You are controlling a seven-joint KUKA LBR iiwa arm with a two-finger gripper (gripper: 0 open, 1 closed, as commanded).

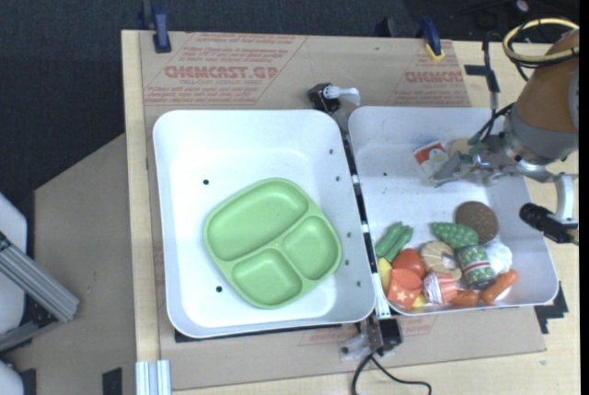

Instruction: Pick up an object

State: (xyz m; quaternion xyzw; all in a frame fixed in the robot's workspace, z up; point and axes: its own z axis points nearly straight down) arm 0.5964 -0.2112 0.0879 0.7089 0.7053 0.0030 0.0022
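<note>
Right now the end effector (444, 172) sits low in the upper part of the right bin (386, 131), metal fingers reaching left toward a small red-and-white packet (429, 152). Fingers look slightly spread at the tips w/ nothing between them, though the angle makes that hard to confirm. Packet lies just beside the tips, near the bin's back wall; can't tell if they touch.

Risks, as I judge them: packet is flat and probably slick, so a closing pinch could skate over it or shove it into the wall instead of catching it. Thin object on a smooth white plastic floor gives little edge to grab. Fingers could also scrape the bin floor if they go lower.

Other candidates sit well apart, piled at the bin's front: a round brown cookie-like disc (477, 218), a green pea pod (394, 240), a red tomato-like toy (406, 262), an orange carrot shape (498, 285) & more, mostly glossy molded plastic, rounded, crowded and touching, so a grab there risks nudging neighbours.

Left bin (184, 140) holds a pale green divided plate (271, 241), three compartments, smooth, matte. Bench (230, 71) under both is brown printed board.
</note>
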